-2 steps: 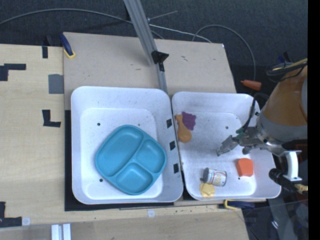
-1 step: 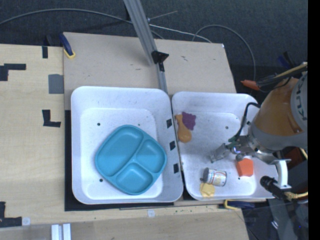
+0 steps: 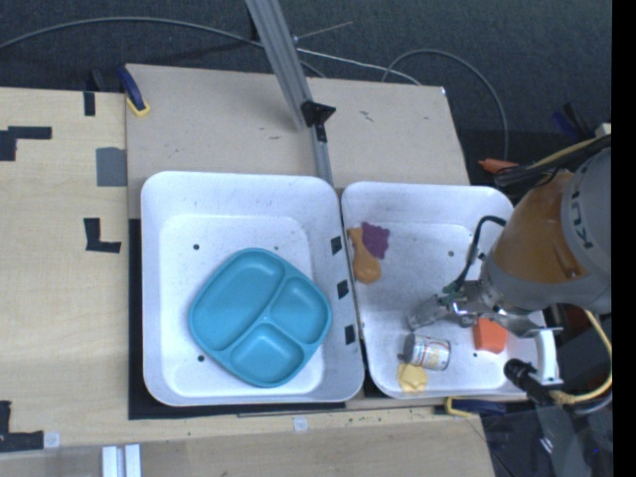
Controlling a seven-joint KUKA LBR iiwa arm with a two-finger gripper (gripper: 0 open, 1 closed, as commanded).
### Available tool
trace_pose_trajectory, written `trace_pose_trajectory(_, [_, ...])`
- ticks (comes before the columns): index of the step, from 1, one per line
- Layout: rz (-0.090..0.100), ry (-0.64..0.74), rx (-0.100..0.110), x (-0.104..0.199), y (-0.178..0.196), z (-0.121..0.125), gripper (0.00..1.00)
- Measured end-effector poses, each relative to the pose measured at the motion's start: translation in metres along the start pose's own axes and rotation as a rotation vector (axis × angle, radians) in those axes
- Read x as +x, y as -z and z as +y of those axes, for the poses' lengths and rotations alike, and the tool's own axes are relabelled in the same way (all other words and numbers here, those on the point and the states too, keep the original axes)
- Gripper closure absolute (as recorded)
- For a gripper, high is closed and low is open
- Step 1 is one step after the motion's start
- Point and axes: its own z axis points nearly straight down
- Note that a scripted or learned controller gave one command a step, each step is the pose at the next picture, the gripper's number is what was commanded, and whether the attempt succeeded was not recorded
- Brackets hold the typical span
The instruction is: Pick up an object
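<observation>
Wooden bench [image 3: 60, 266], two white bins [image 3: 159, 266], perhaps dark carpet [image 3: 417, 18].

The right bin holds a small can [image 3: 429, 352] on its side, a yellow lump [image 3: 412, 376] just beside it, an orange block [image 3: 489, 335], and purple [image 3: 375, 237] and orange [image 3: 366, 264] pieces (touching).

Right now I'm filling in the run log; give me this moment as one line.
arm: over right bin | gripper: low, beside small can | held: nothing seen | left bin: blue tray
</observation>
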Motion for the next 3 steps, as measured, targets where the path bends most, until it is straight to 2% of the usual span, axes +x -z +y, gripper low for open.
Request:
trace_pose_trajectory(1, [0.002, 0.001, 0.000, 0.001, 0.011, 0.000, 1.00])
trace_pose_trajectory(3, [-0.001, 0.000, -0.005, -0.017, 0.122, -0.006, 1.00])
